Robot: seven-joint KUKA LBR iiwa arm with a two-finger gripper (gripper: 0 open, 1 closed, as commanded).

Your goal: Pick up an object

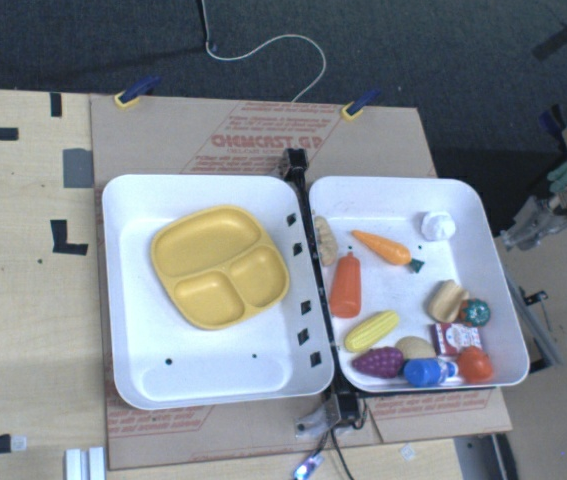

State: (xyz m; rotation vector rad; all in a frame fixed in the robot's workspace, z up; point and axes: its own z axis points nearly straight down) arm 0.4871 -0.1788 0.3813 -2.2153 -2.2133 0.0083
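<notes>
Toys crowd the right bin [483, 218]; nothing picked yet.
Gripper state: can't tell. Best target is probably the carrot [383, 248], lying apart from the pile; approach from above, close across its narrow width.

Two bins sit side by side before me: the left bin [128, 208] holds a divided plate [220, 265], lying toward its far left part. In the right bin [463, 196], a bottle [345, 286] stands along the left wall with a carrot [382, 247] to its right, a cap [437, 226] sits in the far right corner, and a corn cob [372, 330] lies below the bottle. Along the near edge lie grapes [378, 362], a ball [424, 372] and a tomato [476, 365], left to right, with a carton [455, 338] just behind them.
</notes>
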